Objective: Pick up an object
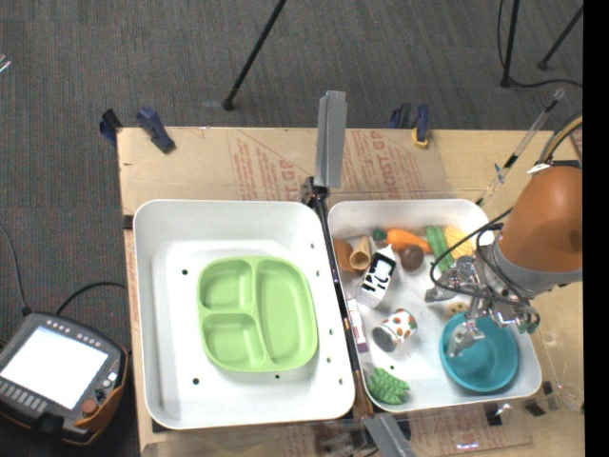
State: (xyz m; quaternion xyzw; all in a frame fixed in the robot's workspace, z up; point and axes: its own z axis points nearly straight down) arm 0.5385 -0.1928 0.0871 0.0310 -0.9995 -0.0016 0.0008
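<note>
One end effector [468,333] over the teal bowl [481,360], right bin [419,208].

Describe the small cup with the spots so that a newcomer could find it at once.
Start at the right-hand white bin, the crowded one. Near its middle, left of the teal bowl and just below the black-and-white carton, lies the small white cup, tipped on its side. It alone is white with red and dark spots.

left bin [157,246]: green divided plate [257,314]
right bin [419,208]: teal bowl [487,362], carrot [407,239], spotted cup [397,329]
gripper [468,333]: over the bowl
</note>
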